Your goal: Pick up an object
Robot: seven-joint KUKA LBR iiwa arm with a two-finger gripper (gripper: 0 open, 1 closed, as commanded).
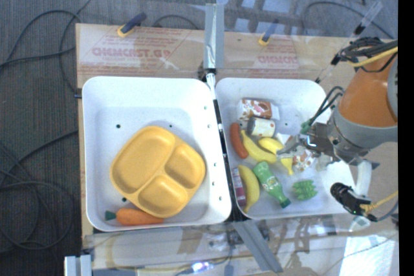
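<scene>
The right bin (310, 90) holds a pile of toy food. A small printed box (257, 106) lies at the back with a pale can (262, 127) in front of it. A red sausage (238, 140) lies by the left wall. Two bananas (258, 149) (249, 185), a green bottle (272, 183) and a green broccoli piece (305, 189) fill the front. My gripper (303, 150) hangs low over the right half of this bin, just above a small yellow and pale item (288, 165). Nothing is visibly between its tips.
The left bin (97, 100) holds a yellow divided plate (158, 170) and an orange carrot (134, 217) at its front wall. The grey and orange arm (365, 106) covers the right bin's right rim. Cables trail on the floor behind and to the left.
</scene>
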